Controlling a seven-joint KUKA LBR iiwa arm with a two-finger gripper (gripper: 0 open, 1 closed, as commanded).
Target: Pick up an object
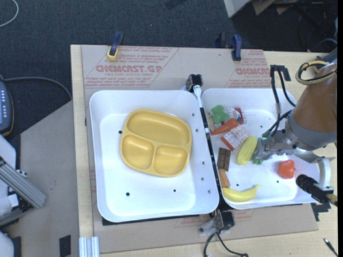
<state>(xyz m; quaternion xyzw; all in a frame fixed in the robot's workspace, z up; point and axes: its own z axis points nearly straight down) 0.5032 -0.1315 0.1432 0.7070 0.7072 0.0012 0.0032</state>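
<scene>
Dark carpet surrounds a bench topped with a brown board [161,63], on which two shallow white bins sit side by side. In the left bin [107,143] lies a yellow divided plate [155,142] with three compartments, near the middle. The right bin [268,197] holds a scatter of toy food: a green piece [218,113] at the far side, an orange carrot [225,126] just beside it, a red-and-white packet [234,138], a brown bar [223,158] by the left wall, a banana [239,193] at the near edge, a red tomato-like piece [286,168] to the right, and a yellow-green corn cob [246,150] near the centre. Reaching in from the right, the arm sets its gripper [262,153] low in the right bin, just beside the cob's right side. Whether the claw is spread or pressed together cannot be told, nor whether it touches the cob.
</scene>
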